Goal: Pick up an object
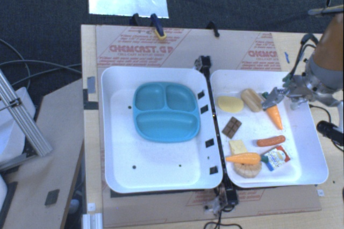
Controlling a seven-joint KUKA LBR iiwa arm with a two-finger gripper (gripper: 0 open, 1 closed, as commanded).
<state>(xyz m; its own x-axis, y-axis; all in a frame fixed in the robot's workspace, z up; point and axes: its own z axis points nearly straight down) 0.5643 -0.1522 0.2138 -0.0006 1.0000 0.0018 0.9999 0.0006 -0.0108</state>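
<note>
My gripper (285,100) hangs over the upper right part of the right bin (312,136), its two metal fingers spread apart and open. An orange carrot (275,116) lies in the bin just below the left finger (273,98), its top end close to the fingertip; nothing sits between the fingers. A tan bread roll (251,99) lies just left of the gripper, with a yellow slice (230,104) further left.
The right bin also holds a chocolate piece (231,127), a red sausage (270,141), a cheese cube (237,146), a second carrot (244,158), a cookie (247,169) and a small packet (277,158). A blue divided plate (165,113) lies in the left bin (121,163).
</note>
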